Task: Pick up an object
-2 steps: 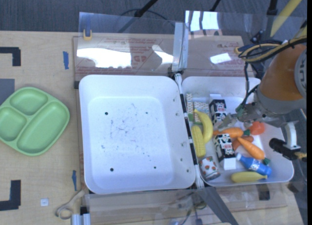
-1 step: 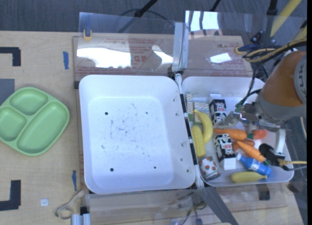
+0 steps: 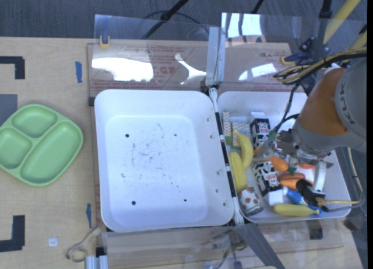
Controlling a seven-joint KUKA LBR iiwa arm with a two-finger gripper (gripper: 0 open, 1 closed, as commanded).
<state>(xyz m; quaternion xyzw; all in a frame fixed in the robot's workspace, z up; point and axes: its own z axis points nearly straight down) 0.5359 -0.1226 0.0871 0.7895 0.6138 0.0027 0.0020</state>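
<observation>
Arm (image 3: pixel 329 110) reaches in from the right, low over the right bin (image 3: pixel 344 195). Pincer (image 3: pixel 300 160) is down among the clutter; whether it is open or closed, or has hold of anything, I cannot tell (wrist hides the tips).

Nearest likely target: orange carrot-like piece (image 3: pixel 287 164), lying touching or just beside the pincer, on its left, long axis roughly crosswise in the bin. Smooth, tapered, bright orange.

Left of it: yellow banana (image 3: pixel 246 148) and corn cob (image 3: pixel 238 173), both lengthwise along the bin's left wall. Left bin (image 3: pixel 116 110) white, speckled. Green plate (image 3: pixel 38 144) sits on the worktop (image 3: pixel 44 69), well apart.
</observation>
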